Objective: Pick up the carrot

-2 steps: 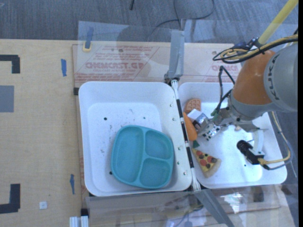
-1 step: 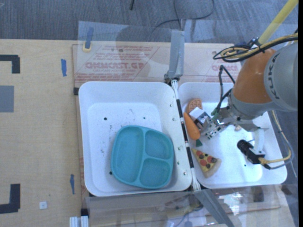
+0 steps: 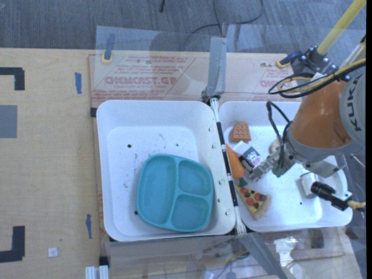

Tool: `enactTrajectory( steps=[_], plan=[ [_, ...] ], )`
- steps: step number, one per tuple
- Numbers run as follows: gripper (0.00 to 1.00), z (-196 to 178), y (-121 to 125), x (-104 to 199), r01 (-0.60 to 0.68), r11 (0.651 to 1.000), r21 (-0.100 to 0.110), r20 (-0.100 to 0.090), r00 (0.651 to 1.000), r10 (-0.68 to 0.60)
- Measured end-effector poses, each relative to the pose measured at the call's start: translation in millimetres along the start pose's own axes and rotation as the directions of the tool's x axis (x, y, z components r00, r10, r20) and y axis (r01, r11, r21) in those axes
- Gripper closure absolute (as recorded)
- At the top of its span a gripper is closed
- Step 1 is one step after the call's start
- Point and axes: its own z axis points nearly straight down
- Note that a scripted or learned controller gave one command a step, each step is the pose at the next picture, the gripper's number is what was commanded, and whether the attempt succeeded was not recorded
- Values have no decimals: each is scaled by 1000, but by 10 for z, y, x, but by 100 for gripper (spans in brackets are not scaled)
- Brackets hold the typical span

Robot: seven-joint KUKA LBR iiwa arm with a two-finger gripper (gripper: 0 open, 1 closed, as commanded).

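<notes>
The carrot [image 3: 234, 162] lies in the right bin [image 3: 302, 217], close against its left wall, its length running from upper left to lower right. Just to its right sits a small dark box with a white face [image 3: 251, 154], and the gripper [image 3: 259, 171] reaches down beside that box, its tips near the carrot's lower half; whether the fingers are spread or closed cannot be told, and nothing shows clearly between them. Below the carrot a pizza slice toy [image 3: 254, 201] rests on the bin floor, near the front left corner. Above the carrot, towards the back of the same bin, lies a brown waffle-like piece [image 3: 240, 132]. The arm [image 3: 318, 124], with its orange band, covers much of the bin's right part. The left bin [image 3: 113, 150] holds a teal divided plate [image 3: 174, 192], lying flat towards the front right.
</notes>
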Motion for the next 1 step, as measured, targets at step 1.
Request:
enactTrajectory(
  steps=[1],
  plan=[
    [100, -864, 538, 480, 345, 939, 13, -36, 938, -344]
  ],
)
